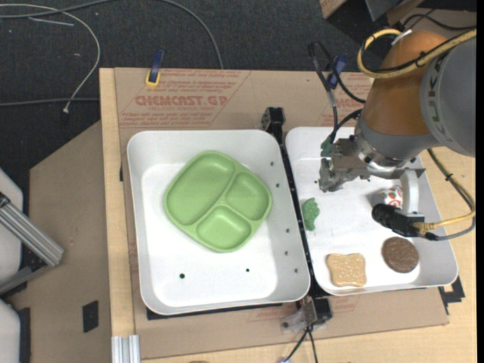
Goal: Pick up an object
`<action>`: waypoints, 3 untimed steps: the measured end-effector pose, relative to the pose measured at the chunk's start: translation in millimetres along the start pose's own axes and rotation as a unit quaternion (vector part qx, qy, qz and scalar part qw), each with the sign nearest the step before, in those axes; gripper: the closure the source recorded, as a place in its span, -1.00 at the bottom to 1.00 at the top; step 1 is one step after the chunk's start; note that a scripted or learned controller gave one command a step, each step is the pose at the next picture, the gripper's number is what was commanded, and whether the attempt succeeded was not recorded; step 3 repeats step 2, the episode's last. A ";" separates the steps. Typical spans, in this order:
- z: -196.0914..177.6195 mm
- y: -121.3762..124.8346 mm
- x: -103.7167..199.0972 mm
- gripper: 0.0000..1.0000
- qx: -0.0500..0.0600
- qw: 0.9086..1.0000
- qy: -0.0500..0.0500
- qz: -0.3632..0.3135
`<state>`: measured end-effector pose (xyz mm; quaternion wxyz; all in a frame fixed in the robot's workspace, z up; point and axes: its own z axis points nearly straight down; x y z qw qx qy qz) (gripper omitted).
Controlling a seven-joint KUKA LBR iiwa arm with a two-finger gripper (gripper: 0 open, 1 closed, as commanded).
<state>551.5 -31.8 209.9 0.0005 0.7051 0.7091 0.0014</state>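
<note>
Camera view: gripper [330, 181] is low in the right bin [446, 267], near its left wall, and I can't tell if the fingers are parted or closed, or whether anything sits between them, since the wrist blocks the tips. Nearest candidate is the small green piece [310, 212] just below it against the bin wall; the cracker [346, 269] and brown disc [399, 254] lie well apart along the front edge, and the green divided plate [218, 200] sits in the left bin [140, 203]. Risks: the green piece hugs the wall, so one finger could land on the rim or nudge it away, and the cracker and disc look flat enough to slip a pinch.
</note>
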 end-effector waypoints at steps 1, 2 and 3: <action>6.6 12.6 54.5 1.00 0.001 1.000 0.000 0.000; 2.7 35.5 107.7 1.00 0.000 1.000 0.001 -0.001; 2.7 35.5 107.7 1.00 0.000 1.000 0.001 -0.001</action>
